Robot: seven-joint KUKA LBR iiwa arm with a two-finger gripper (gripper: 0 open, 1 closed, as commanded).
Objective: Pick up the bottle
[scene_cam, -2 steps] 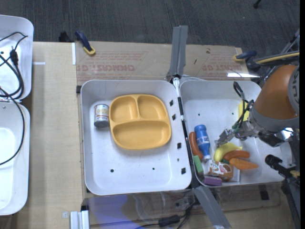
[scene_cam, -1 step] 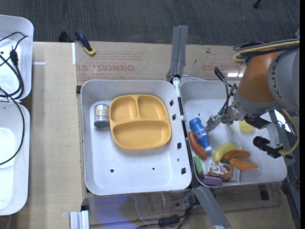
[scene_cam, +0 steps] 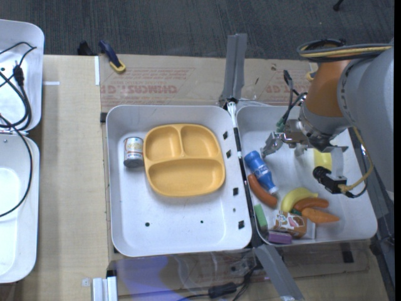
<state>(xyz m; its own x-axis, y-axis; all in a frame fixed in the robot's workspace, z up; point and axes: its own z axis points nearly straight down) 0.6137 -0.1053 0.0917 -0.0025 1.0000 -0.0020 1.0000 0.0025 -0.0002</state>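
Note:
The bottle (scene_cam: 259,170) is blue and lies tilted on the floor of the right bin (scene_cam: 294,168), close to its left wall. An orange-red sausage (scene_cam: 262,193) lies against its lower side. My gripper (scene_cam: 276,143) hangs over the upper middle of the right bin, just up and right of the bottle's top end and apart from it. Nothing shows in its grasp. The grey arm with the orange band (scene_cam: 329,93) comes in from the right behind it.
A banana (scene_cam: 294,197), a carrot (scene_cam: 319,216), a snack packet (scene_cam: 292,223), and green (scene_cam: 259,217) and purple (scene_cam: 279,237) items crowd the right bin's front. The left bin (scene_cam: 175,224) holds a yellow divided plate (scene_cam: 184,158) and a small can (scene_cam: 133,152).

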